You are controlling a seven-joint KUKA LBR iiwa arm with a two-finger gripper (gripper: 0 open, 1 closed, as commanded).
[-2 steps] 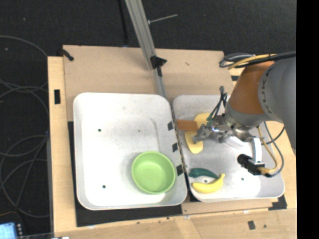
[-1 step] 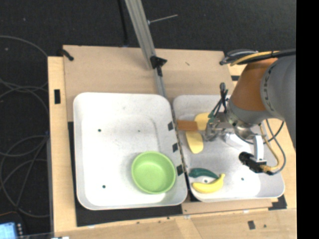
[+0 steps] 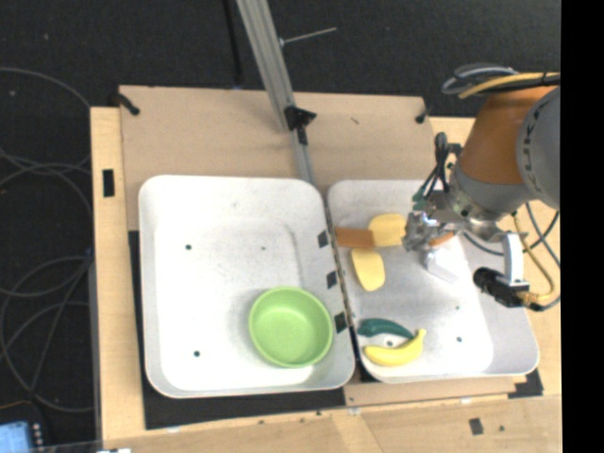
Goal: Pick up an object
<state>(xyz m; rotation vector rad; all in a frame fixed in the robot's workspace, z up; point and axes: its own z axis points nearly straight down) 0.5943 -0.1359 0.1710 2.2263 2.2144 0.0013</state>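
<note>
The right bin (image 3: 472, 347) holds a yellow piece (image 3: 387, 227) with a brown handle (image 3: 353, 238) lying toward the divider. Just below it is a yellow oval piece (image 3: 368, 271). A banana (image 3: 394, 350) lies at the front edge with a dark green item (image 3: 381, 327) touching it. My gripper (image 3: 424, 237) hangs low over the right bin, right beside the yellow piece's right side. I see nothing clearly between its fingers.
A green bowl (image 3: 291, 326) sits at the front right of the left bin (image 3: 208, 225). A slanted metal pole (image 3: 271, 64) rises from behind the bins. Cables and a black connector (image 3: 500, 286) hang off the wrist over the right bin.
</note>
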